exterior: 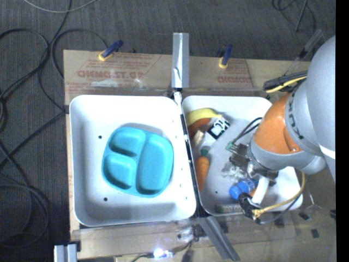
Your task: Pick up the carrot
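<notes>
The orange carrot (pixel 202 169) lies along the left wall of the right bin (pixel 240 103), its green-topped end pointing to the far side. My gripper (pixel 240 170) hangs over the middle of that bin, to the right of the carrot and a short gap away from it. The grey wrist with the orange band (pixel 274 135) hides the bin's right part. A small blue object (pixel 240 190) sits just below the gripper, toward the near wall.
A yellow banana (pixel 202 114), a black-and-white box (pixel 218 127) and a reddish-brown item (pixel 198 127) crowd the right bin's far left corner. The left bin (pixel 82 146) holds a blue sectioned plate (pixel 139 160). A metal divider (pixel 180 64) stands between the bins.
</notes>
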`<state>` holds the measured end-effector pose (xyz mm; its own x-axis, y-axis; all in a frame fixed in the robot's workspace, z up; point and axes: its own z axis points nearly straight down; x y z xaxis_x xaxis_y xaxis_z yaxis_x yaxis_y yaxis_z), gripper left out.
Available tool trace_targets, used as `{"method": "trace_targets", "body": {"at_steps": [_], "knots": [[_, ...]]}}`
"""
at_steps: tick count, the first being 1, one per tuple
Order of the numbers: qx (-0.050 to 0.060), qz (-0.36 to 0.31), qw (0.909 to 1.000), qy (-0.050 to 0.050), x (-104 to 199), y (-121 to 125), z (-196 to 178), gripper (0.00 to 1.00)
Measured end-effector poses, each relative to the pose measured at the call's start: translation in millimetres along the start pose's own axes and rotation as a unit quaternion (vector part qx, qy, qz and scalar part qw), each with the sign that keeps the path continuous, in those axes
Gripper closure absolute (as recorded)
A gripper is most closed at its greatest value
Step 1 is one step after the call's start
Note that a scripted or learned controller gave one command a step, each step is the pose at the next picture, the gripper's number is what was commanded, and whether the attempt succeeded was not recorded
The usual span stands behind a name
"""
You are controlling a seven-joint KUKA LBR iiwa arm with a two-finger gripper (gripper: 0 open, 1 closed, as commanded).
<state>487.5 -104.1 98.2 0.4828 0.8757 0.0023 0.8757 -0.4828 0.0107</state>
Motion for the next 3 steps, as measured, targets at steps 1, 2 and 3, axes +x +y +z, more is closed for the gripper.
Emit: {"method": "trace_targets", "body": {"at_steps": [1,2,3], "knots": [[0.006,-0.029,0.9996,-0.003,92,17,-133,1.00],[0.007,0.038,0.9992,-0.004,68,-42,-122,1.00],[0.007,0.037,0.9993,-0.004,38,20,-84,1.00]]}}
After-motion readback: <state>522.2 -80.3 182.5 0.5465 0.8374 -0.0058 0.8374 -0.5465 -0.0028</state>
